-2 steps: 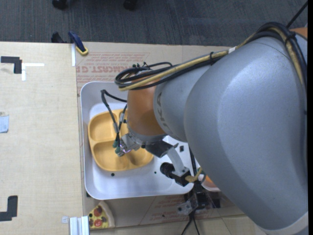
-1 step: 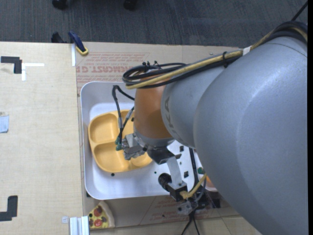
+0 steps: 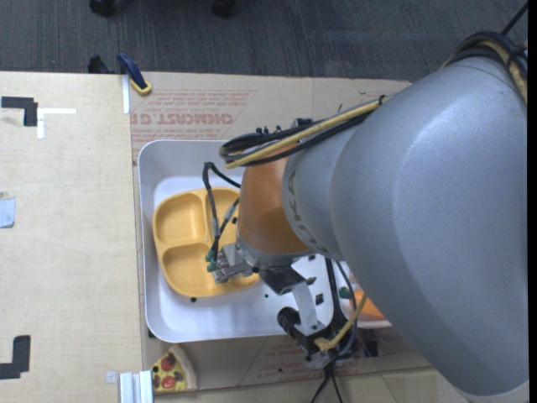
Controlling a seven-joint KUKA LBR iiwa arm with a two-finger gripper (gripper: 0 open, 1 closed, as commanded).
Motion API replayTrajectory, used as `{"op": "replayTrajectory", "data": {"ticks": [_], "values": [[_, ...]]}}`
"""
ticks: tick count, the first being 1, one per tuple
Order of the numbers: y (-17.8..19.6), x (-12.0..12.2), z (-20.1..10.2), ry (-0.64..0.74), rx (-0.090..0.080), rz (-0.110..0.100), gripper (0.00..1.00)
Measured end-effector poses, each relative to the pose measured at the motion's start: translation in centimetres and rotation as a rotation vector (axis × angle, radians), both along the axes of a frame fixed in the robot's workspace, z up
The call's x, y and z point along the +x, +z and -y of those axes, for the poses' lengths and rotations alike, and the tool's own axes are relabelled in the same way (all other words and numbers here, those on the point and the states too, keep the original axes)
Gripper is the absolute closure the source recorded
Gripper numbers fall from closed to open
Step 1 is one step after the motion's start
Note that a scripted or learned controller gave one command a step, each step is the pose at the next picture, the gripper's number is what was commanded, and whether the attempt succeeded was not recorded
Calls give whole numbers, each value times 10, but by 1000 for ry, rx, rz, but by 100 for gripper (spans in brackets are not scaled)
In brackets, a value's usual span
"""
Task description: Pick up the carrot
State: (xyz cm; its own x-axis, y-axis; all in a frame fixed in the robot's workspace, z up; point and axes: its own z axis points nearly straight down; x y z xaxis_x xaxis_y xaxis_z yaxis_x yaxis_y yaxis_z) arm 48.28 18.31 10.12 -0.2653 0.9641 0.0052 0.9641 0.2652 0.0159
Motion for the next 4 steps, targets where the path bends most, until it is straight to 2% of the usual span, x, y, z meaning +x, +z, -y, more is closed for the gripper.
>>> {"op": "replayTrajectory", "data": {"ticks": [1,2,3,4], "values": [[33,-4,-23,-315,-9,-16,100],[77,-5,-45,-600,-9,-17,100],[84,-4,-45,-596,-14,-18,100],[75,-5,-45,-907,-8,-19,100]]}}
